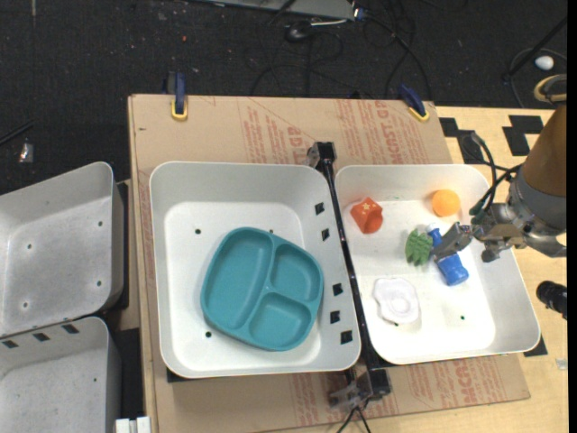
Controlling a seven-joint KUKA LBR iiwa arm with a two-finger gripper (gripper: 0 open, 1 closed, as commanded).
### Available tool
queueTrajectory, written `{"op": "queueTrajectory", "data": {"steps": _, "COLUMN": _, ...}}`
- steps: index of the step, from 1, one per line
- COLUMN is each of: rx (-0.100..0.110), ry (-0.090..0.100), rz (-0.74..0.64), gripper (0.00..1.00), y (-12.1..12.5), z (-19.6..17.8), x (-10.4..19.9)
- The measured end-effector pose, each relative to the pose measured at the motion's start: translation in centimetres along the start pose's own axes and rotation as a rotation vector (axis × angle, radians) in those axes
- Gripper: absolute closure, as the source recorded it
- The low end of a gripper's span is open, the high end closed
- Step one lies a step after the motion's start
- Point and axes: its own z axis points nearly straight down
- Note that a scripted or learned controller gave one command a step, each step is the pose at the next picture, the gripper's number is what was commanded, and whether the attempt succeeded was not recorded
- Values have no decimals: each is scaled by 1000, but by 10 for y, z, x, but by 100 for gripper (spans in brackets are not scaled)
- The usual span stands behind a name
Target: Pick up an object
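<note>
Closest to us is the front edge of the brown bench (433,395). On it sit two white bins side by side.

The left bin (171,242) holds a teal plate (261,289) with three sections. The plate lies flat and fills much of the bin floor.

The right bin (505,318) holds the small things. Nearest the front is a white fried egg toy (397,300), lying flat by itself. A little farther back is a blue block (453,270). Just beside it, on its left, is a green leafy toy (417,246). Farther back still is a red toy (366,215) near the wall between the bins. An orange ball (444,203) sits close to the back of the bin, apart from the red toy.

The arm comes in from the right. Its hand (455,239) is low over the right bin, right by the blue block and the green toy. It is too small and dark here, so I cannot tell if the hand is wide or narrow, or if it holds anything.

At the back edge of the bench are two clamps (178,97).
</note>
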Motion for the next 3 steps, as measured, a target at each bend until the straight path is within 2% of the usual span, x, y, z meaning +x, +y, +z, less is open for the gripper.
{"op": "queueTrajectory", "data": {"steps": 1, "rx": -11, "ry": -2, "rz": -3, "gripper": 0, "y": 3, "z": -5, "x": 0}}
{"op": "queueTrajectory", "data": {"steps": 2, "rx": -6, "ry": -1, "rz": 0, "gripper": 0, "y": 4, "z": 57, "x": -5}}
{"op": "queueTrajectory", "data": {"steps": 3, "rx": -7, "ry": -1, "rz": -1, "gripper": 0, "y": 4, "z": 100, "x": -3}}
